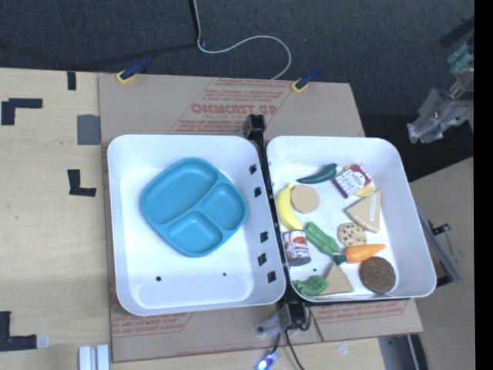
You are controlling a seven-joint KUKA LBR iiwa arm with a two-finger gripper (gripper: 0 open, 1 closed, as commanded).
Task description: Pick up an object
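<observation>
Two white bins side by side: left bin (127,280) bearing a blue divided tray (193,206); right bin (400,179) crowded with toy food — banana (286,209) at nine o'clock, chocolate cookie (377,274) at five, carrot (362,253) just above it. Gripper (437,118) at two o'clock, off the bins; opening impossible to tell.

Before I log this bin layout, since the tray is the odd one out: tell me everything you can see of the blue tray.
The blue tray is a light blue, plastic-looking plate with rounded corners and three compartments: one large, two smaller, split by raised ridges. It lies flat and right side up, turned at an angle, on the floor of the left white bin, toward its upper middle. Nothing lies in it, and it touches no bin wall.
</observation>
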